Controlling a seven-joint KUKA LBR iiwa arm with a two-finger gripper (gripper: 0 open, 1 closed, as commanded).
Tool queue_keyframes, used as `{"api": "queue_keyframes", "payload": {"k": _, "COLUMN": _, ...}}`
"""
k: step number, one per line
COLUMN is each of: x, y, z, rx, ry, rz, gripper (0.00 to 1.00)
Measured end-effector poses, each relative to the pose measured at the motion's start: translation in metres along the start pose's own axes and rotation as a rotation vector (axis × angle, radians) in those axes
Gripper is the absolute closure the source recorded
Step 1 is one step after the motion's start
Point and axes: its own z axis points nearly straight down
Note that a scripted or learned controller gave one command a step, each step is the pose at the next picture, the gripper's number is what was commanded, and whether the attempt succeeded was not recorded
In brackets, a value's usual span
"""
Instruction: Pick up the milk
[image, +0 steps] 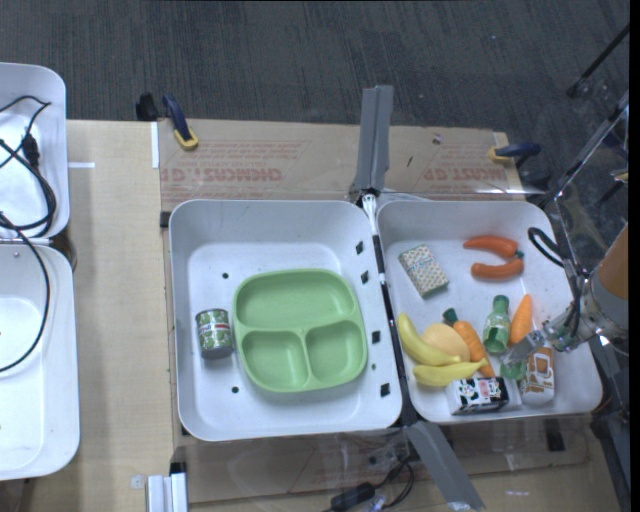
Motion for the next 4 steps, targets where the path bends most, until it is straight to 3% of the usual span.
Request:
{"api": "queue_keyframes", "payload": {"k": 1, "x": -0.006, "y": -0.003, "z": 0.028, "rx": 0.002, "ry": 0.007, "rz": 0.004, "gripper": 0.00}}
{"api": "queue_keyframes", "payload": {"k": 2, "x": -0.008, "y": -0.004, "z": 0.027, "rx": 0.001, "ry": 0.001, "rz": -0.139, "gripper": 0.00}}
{"api": "queue_keyframes", "payload": {"k": 3, "x": -0.009, "y": 0.003, "z": 0.014, "rx": -0.015, "ry": -0.007, "rz": -0.138, "gripper": 1.00}}
{"api": "queue_keyframes", "payload": {"k": 4, "x": 0.042, "y": 0.019, "z": -0.081, "rx": 0.001, "ry": 0.000, "rz": -0.097, "gripper": 1.00}}
